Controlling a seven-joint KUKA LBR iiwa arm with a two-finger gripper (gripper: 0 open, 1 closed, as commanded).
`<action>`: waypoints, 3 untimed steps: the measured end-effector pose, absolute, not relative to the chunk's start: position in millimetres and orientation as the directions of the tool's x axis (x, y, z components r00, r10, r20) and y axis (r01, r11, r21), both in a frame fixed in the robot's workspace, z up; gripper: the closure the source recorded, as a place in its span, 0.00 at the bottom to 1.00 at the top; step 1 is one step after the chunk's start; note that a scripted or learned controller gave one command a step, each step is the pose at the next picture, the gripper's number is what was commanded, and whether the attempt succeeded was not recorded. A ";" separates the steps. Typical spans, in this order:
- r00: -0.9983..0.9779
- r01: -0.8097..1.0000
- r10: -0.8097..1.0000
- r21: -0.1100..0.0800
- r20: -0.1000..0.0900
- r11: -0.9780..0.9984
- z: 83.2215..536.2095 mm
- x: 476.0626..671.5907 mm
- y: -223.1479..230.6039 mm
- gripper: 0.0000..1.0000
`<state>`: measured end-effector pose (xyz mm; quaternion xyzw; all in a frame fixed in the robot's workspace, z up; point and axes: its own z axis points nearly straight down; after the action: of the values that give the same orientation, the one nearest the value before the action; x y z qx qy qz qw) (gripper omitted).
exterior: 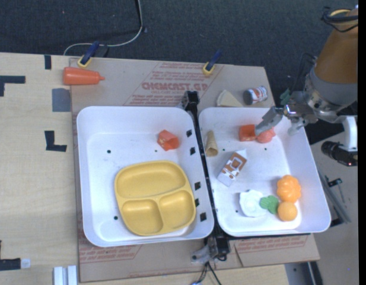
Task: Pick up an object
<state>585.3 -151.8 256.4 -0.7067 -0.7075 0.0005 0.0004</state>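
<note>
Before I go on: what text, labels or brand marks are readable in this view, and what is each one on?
"CHEMCAST GP": red print, repeated, on the brown board under the bins; the smaller lines are too blurred to read.
Small can behind the right bin: label too small to read.
White and brown carton in the right bin: markings unreadable.

Reaches in from the right edge of the camera view as a single arm (340, 55), its orange band uppermost near the top corner and the grey wrist section just below it, slanting down and toward the left. Ends in a two-finger gripper (285, 121) of pale metal, held low, with one finger (268, 121) stretched out leftward at a slant and the other pointing down beside it. Shows the two fingers spread apart, with a clear gap and nothing visibly clasped between them.
</note>
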 end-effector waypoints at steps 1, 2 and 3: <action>-0.002 1.000 1.000 -0.004 -0.002 0.002 163.0 658.3 -183.7 0.00; -0.001 1.000 1.000 0.002 -0.001 0.001 117.2 664.8 -180.1 0.00; -0.002 1.000 1.000 -0.001 -0.002 0.002 83.0 668.0 -168.1 0.00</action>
<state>668.0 -168.1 83.0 -0.7065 -0.7077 0.0012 -0.0003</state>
